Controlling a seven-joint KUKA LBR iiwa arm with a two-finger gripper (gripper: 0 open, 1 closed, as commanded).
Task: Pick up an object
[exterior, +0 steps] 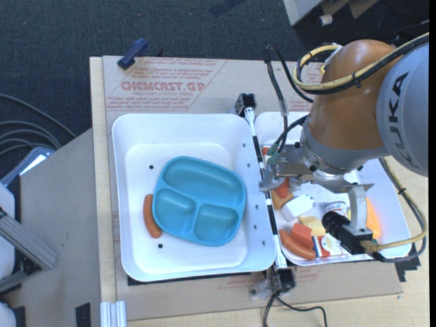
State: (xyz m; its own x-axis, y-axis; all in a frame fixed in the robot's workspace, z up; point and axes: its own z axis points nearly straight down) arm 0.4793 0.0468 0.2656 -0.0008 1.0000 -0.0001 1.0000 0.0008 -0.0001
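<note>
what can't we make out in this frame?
- Gripper: hidden under the arm's wrist in the camera view; open or shut unknown.
- Right bin: mostly covered by the arm; the small items near its front are too jumbled to identify.
- Orange object in the left bin: partly tucked under the blue tray, full shape unclear.

A brown board (170,87) printed with reddish lettering lies on the bench (82,182) beneath the two bins. A small blue clip (132,53) sits at the board's far left corner. Dark carpet (136,12) spreads beyond the bench. Grey cables (27,125) curve across the floor at the left, near a pale device (24,165) with a bluish face. Black clamps (245,103) sit at the seam between the bins.
</note>
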